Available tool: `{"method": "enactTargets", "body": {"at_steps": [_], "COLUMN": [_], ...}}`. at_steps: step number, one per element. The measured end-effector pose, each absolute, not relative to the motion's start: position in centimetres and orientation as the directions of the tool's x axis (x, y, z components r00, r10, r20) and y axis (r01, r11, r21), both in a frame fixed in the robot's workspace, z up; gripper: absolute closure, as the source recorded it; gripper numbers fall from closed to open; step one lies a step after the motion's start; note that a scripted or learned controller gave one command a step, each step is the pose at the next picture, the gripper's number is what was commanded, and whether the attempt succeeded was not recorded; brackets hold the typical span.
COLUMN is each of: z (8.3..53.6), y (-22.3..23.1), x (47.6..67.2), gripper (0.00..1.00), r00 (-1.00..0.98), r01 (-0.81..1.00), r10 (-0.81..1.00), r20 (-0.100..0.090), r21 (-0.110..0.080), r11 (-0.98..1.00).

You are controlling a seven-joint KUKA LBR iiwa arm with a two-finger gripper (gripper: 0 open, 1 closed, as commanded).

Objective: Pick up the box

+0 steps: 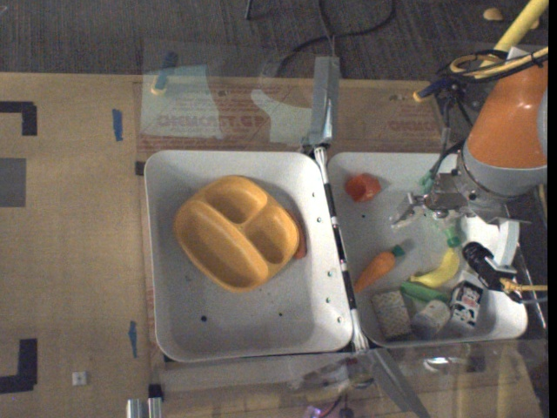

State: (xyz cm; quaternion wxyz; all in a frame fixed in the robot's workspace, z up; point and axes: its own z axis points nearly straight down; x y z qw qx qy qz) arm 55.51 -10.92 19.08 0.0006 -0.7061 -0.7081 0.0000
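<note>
Arm [513,129]: grey with an orange band, reaching in from the right above the right bin.
Tool [422,205]: metal fingers over the upper middle of the right bin [513,325]; how far they are parted cannot be told from this slanted view, and nothing is seen between them.
Tool contact: no item is visibly touched; the red item and the carrot both lie apart from it.
Box [467,303]: small, white with dark print, near the bin's lower right corner, just beside the grey cylinder and below the banana.
Banana [441,271]: yellow, curved, right of the carrot, with a green item [424,291] just under it.
Carrot [376,269]: orange with a green tip, lying at a slant in the middle of the right bin.
Red item [363,186]: upper left of the right bin.
Sponge block [391,313]: tan, lower left of the right bin.
Grey cylinder [431,318]: between the sponge block and the box.
Left bin [174,320]: holds a yellow divided plate [237,232].
Table [70,259]: brown, with blue tape marks.
</note>
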Motion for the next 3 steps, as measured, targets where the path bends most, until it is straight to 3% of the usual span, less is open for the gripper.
{"method": "enactTargets", "body": {"at_steps": [1, 2, 3], "z": [8.9, 10.1, 21.6], "y": [-14.1, -14.4, -21.0], "x": [59.5, 59.6, 55.8], "gripper": [0.00, 1.00, 1.00], "r00": [0.043, 0.049, -0.248], "r01": [0.999, 0.999, 0.969], "r10": [0.999, 0.999, 0.969], "r20": [-0.001, -0.002, -0.003], "r21": [0.010, 0.015, 0.004], "r11": [-0.043, -0.048, 0.248]}}
